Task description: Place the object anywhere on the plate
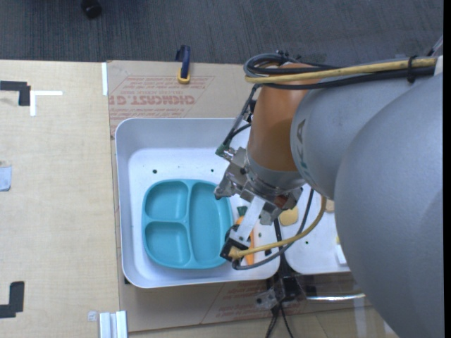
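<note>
My arm (366,189) is the largest thing here. It reaches in from the right of the plate and hides most of that side. The white bin (130,189) around the plate stands on the desk (56,189). The plate (169,224) is teal with three compartments, and all three are bare.

My jaws hang just beside the plate's right rim, low over the bin floor. My own wrist hides them, so I cannot tell if they are apart or together.

The task's thing is, I believe, the small orange piece (248,258) just right of the plate's lower right corner, not on the plate. A pale yellow bit (289,217) lies farther right of the plate.

The orange piece looks small and light. It is probably plastic, so smooth and a little slippery. I would take it across its narrow middle with gentle pressure.
</note>
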`<state>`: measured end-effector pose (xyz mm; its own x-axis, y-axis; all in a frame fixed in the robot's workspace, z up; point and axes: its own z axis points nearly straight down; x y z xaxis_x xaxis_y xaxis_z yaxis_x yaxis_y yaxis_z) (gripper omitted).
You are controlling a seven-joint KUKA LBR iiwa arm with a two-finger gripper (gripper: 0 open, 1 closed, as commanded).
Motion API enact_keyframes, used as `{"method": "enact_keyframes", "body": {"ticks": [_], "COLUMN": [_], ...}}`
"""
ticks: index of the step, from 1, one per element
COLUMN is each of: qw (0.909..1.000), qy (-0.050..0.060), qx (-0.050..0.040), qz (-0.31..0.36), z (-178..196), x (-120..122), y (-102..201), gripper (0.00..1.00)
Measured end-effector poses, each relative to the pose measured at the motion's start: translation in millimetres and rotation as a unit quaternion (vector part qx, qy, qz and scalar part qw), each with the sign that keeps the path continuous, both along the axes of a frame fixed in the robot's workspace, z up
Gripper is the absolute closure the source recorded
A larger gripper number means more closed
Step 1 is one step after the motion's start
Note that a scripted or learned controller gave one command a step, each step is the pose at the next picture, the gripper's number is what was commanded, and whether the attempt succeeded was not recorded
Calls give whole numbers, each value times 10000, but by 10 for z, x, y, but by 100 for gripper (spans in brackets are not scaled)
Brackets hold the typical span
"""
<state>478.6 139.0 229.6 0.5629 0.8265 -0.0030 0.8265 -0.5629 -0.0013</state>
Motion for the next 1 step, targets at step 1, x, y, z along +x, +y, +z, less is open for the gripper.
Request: {"method": "enact_keyframes", "body": {"ticks": [1], "qw": [10000], "qy": [0], "qx": [0], "qz": [0], "z": [0], "x": [0], "y": [0], "gripper": [0]}}
